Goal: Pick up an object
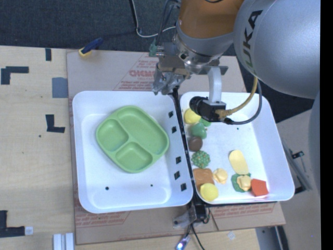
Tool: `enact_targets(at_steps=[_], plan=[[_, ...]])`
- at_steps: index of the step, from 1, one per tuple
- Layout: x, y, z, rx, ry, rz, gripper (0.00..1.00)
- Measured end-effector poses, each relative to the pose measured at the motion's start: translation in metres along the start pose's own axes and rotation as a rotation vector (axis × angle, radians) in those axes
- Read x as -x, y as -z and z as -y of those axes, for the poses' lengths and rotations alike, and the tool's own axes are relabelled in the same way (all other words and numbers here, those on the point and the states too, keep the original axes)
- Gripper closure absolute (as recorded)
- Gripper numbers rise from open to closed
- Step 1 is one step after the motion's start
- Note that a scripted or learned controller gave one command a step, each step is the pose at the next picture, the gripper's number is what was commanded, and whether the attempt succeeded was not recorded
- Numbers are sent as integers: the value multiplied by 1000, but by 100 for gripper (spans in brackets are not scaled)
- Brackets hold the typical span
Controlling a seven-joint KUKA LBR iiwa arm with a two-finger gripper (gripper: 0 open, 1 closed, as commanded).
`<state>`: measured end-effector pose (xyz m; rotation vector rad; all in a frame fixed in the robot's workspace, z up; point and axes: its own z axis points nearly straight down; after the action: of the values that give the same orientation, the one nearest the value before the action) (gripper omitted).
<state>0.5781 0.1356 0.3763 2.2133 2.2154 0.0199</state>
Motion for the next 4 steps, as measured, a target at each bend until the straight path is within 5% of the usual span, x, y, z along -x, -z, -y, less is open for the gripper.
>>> enact_targets(at_steps=[1, 2, 3, 4], plan=[[-52, -66, 50, -25, 5, 4, 100], [-101, -30, 90, -17, 7, 0, 100], [-97, 87, -13, -3, -1, -1, 100], [-97, -24, 33, -29, 0, 7, 100]])
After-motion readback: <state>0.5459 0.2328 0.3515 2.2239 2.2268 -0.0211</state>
